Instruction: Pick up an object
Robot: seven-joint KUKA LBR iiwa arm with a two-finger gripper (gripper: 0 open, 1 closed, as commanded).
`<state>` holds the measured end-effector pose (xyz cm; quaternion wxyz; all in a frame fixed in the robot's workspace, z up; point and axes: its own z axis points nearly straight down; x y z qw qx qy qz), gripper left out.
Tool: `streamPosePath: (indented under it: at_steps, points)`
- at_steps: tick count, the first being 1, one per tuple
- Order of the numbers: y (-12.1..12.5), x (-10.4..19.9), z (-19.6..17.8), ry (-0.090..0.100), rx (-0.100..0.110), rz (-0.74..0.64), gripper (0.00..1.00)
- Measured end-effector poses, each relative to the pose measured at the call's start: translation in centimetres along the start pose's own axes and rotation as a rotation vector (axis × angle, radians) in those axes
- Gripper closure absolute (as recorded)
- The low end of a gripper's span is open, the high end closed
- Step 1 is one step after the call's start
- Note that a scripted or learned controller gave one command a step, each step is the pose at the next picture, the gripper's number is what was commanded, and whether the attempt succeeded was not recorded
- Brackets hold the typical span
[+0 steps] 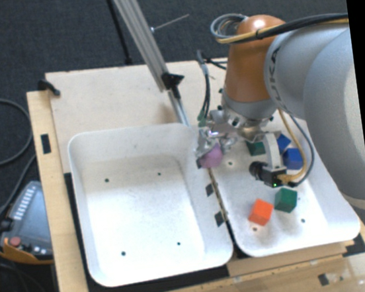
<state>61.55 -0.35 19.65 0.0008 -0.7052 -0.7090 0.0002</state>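
Pincer (pixel 210 146) around purple block (pixel 211 156), arm overhead

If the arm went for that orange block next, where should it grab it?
Probably from straight above, the tool closing on two opposite flat sides of the orange block. It is a small cube lying flat in the right bin, with bare floor on its left; the green block crowds its right.

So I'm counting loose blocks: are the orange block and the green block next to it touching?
Apart. The camera view shows a strip of white bin floor between the orange block and the green block.
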Motion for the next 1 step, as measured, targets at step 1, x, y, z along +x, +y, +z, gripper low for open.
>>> streamPosePath:
  at_steps: [1]
  points:
    - [-2.79, 6.77, -7.2, 0.002, -0.007, -0.005, 1.0]
